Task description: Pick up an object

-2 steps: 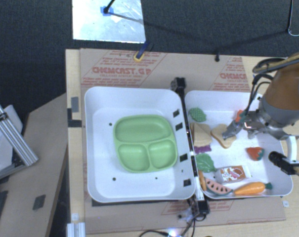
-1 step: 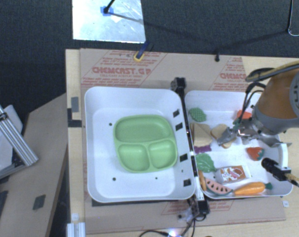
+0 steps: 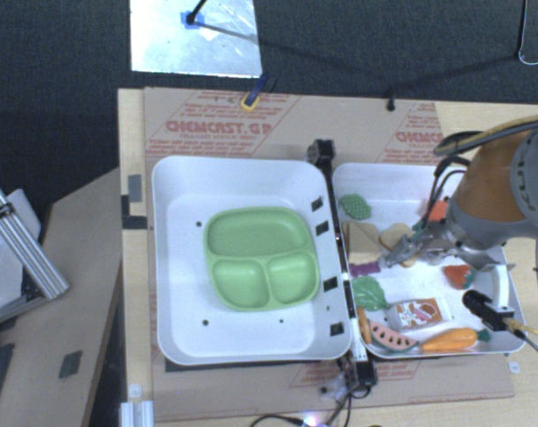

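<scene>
Left bin: a shallow white plastic bin (image 3: 175, 238) holding a pale green three-compartment plastic plate (image 3: 258, 258), which lies flat near the bin's middle with nothing on it; judged to be the receiving side.

Right bin: a second shallow white bin (image 3: 389, 178), just beside the first, crowded with small toy food pieces; judged to be the source side, which is why the arm works over it.

Contents, far end: a green leaf-shaped piece (image 3: 356, 206) near the inner wall, a tan bread-like piece (image 3: 395, 235) beside it.

Contents, middle: a small purple piece (image 3: 365, 267), a second green leafy piece (image 3: 369, 291), a red piece (image 3: 456, 276) toward the outer wall.

Contents, near end: a white and red printed packet (image 3: 417, 313), a watermelon-slice piece (image 3: 390, 338), an orange carrot-shaped piece (image 3: 449, 339) along the near wall.

Arm: the grey arm with orange band (image 3: 497, 188) reaches in from the right and slants down over the right bin's middle.

Claw: the two-finger gripper (image 3: 402, 254) sits low among the pieces, just beside the tan bread-like piece and above the purple one; whether its tips are apart or together cannot be told, and no piece is seen between them.

Task object: not yet lifted; the likeliest candidates lie in the right bin close to the claw.

Stage, as judged: descent or grasp attempt under way.
</scene>
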`<state>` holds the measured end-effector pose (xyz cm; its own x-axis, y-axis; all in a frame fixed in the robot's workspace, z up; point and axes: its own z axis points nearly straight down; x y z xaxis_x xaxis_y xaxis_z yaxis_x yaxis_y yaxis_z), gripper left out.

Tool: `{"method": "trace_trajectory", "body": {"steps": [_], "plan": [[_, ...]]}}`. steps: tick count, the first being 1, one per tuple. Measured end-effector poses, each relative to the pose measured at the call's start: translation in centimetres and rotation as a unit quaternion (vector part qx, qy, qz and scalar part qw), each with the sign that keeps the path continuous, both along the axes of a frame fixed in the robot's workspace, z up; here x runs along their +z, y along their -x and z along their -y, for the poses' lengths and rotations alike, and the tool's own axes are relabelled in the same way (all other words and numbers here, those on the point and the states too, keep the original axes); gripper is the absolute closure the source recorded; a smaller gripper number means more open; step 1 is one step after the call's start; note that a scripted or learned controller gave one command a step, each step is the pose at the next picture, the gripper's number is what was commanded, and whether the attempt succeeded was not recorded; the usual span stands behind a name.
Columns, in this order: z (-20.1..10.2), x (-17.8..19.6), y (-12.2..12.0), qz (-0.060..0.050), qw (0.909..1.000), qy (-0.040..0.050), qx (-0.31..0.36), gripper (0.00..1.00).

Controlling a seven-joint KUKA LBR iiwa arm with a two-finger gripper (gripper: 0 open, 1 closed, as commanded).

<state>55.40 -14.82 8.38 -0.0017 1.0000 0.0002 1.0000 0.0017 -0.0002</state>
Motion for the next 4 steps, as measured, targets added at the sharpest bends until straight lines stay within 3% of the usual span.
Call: {"method": "trace_trajectory", "body": {"steps": [1, 2, 3, 4], "plan": [[0.1, 1.1, -0.1, 0.001, 1.0, 0.0003, 0.0, 1.0], [0.2, 5.6, -0.8, 0.002, 1.0, 0.0008, 0.001, 1.0], [-0.2, 11.4, -0.1, 0.003, 1.0, 0.0006, 0.001, 1.0], [-0.1, 14.2, -0.2, 0.002, 1.0, 0.0006, 0.001, 1.0]]}}
